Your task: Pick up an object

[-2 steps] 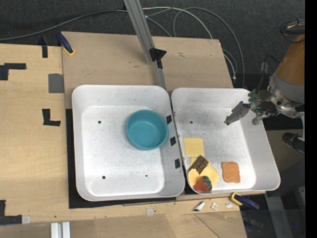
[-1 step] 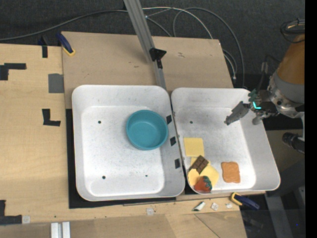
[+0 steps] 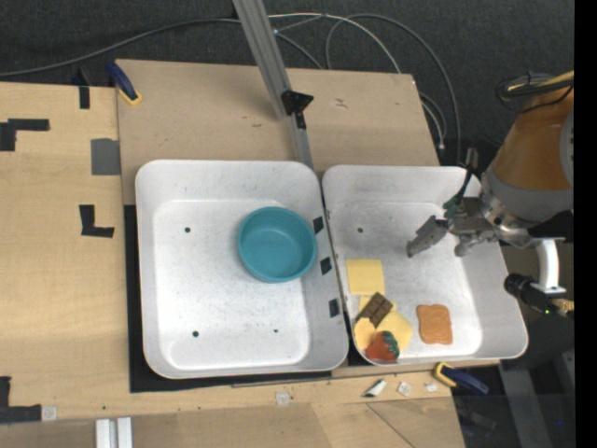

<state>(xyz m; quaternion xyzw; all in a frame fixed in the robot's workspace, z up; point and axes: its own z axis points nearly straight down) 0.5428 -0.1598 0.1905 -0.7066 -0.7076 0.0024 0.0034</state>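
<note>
The right bin (image 3: 392,183) holds a pale yellow square (image 3: 365,275), a brown ridged piece (image 3: 375,308) lying on a yellow piece (image 3: 398,325), a red and green item (image 3: 381,346) and an orange slab (image 3: 434,324). A teal bowl (image 3: 275,243) sits upright in the left bin (image 3: 187,343). My gripper (image 3: 437,246) hangs over the middle of the right bin, above and to the right of the yellow square. Its fingers are spread open, and nothing is between them.
A grey pole (image 3: 266,45) slants down to the bins' shared back edge. Cables (image 3: 392,35) trail across the dark floor behind. Blue-yellow clamps sit at the board's back left (image 3: 126,84) and front right (image 3: 459,377). Small white bits (image 3: 390,387) lie at the front edge.
</note>
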